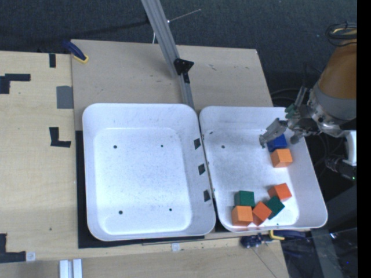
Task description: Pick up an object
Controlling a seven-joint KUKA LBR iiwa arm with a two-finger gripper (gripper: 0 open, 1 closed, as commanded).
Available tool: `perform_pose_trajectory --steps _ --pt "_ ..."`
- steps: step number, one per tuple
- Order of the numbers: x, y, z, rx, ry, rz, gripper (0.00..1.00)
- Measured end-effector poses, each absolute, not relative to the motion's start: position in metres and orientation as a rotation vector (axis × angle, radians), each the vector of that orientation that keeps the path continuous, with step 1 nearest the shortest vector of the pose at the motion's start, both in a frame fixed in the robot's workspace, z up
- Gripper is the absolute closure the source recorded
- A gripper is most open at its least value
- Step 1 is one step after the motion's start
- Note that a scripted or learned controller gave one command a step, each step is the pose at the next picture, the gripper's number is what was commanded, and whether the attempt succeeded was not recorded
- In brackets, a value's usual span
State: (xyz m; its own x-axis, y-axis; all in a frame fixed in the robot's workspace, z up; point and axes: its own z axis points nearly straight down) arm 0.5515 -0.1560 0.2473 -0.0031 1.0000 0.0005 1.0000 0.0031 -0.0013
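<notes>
a plywood bench (145,80) is lying under both bins, and a paler wooden panel (29,155) is sitting against its left side, carrying several dark tape marks (55,136) and a grey patch (64,96). a blue and yellow clamp (76,51) is gripping the bench's far left corner. a grey metal strut (164,30) is slanting down from the top toward the seam between the bins, with a black bracket (183,66) fixed on it. a black mat (81,196) is showing beneath the left bin's edge. another blue and yellow clamp (259,239) is sitting at the near edge. dark carpet (261,16) is covering the floor beyond.
</notes>
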Motion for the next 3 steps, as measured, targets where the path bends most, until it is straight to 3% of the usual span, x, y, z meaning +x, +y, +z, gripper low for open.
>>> perform_pose_trajectory --steps 1,2,3 --pt "0.551 -0.156 0.247 -2.217 -2.224 0.001 0.00" --pt "0.545 -0.164 0.189 -2.217 -2.218 0.008 0.00" --pt "0.552 -0.165 0.141 -2.217 -2.220 0.007 0.00"
